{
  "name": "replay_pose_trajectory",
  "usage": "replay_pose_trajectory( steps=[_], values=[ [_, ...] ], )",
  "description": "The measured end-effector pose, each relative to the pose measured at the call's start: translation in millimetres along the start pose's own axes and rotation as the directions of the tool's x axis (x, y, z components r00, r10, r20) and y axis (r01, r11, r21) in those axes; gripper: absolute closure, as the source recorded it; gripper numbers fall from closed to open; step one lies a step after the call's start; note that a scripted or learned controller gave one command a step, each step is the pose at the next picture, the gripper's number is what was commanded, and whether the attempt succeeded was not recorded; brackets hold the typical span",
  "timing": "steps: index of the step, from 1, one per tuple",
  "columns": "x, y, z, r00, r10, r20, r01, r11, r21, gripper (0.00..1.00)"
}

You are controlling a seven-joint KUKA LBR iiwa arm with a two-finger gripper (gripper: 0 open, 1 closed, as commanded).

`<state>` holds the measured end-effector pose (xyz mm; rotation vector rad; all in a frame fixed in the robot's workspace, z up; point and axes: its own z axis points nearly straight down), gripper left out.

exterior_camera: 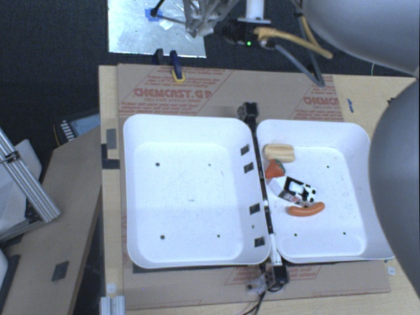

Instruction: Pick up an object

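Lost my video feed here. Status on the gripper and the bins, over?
Gripper high above the bench's far edge, grasping nothing. Tan bread-like piece, orange wedge, black-and-white block, orange-red sausage shape clustered in right white bin. Nothing in the way.

Two shallow white plastic bins side by side on cardboard-covered bench (216, 87). Right bin (341, 241): tan bread-like block (279, 152), orange-red wedge (275, 169), black-and-white patterned piece (298, 191), orange sausage-shaped toy (306, 209), clustered near divider. Grey arm (354, 12) fills upper right corner, gripper (203, 15) above bench's far edge.

The arm (354, 18) is showing smooth, rounded grey casings. A yellowish cable (295, 41) and a darker grey one are trailing alongside a white cylindrical section.
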<state>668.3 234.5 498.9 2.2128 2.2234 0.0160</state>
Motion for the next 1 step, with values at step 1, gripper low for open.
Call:
replay_pose_trajectory(
  steps=[1],
  values=[
    [0.7, -57.0, -39.7, 1.0, -0.002, 0.001, 0.002, 1.0, 0.007, 1.0]
  ],
)
